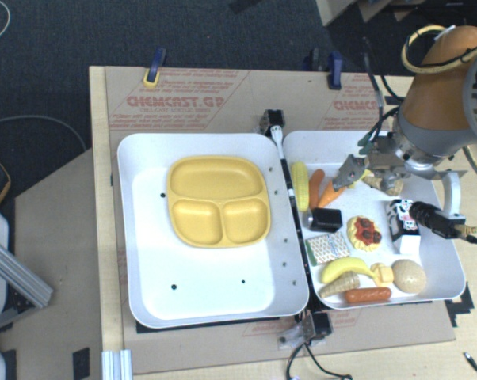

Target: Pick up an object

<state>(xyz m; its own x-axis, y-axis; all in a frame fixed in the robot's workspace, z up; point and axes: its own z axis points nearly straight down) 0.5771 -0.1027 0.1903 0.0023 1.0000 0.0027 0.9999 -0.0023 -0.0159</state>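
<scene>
Carrot point(329, 190) | hand point(351, 172) tilted down-left just above | fingers seemingly spread, gripping nothing

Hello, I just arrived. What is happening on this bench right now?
A grey and orange robot arm reaches in over the right bin, which holds toy food: a banana, a sausage, a carrot, corn and a small pizza. Its gripper hangs near the carrot at the bin's upper part. The left bin holds a yellow divided plate. Nothing looks lifted yet.
</scene>
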